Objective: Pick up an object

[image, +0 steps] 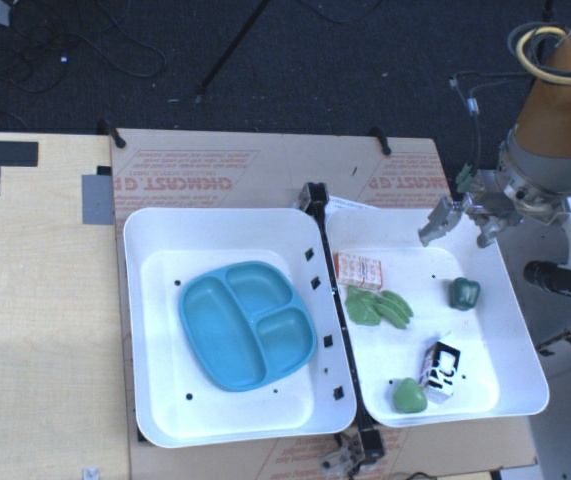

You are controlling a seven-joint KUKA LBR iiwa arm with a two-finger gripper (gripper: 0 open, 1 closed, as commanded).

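Evidently approaching, the gripper [462, 226] hangs spread and unladen over the right bin [510, 298], needing descent onto the dark green object [464, 293].

cardboard sheet [215, 173]: red print, mirrored/upside down, reads roughly "CHEMCRAFT", repeated at its top right and bottom edge, not fully legible | small orange-and-white box [358, 269]: print too small to read | black-and-white card [442, 368]: bold marks, unreadable

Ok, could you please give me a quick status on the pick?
Gripper open, above right bin's far edge, holding nothing. Dark green piece nearest, just below it. Nothing in the way.
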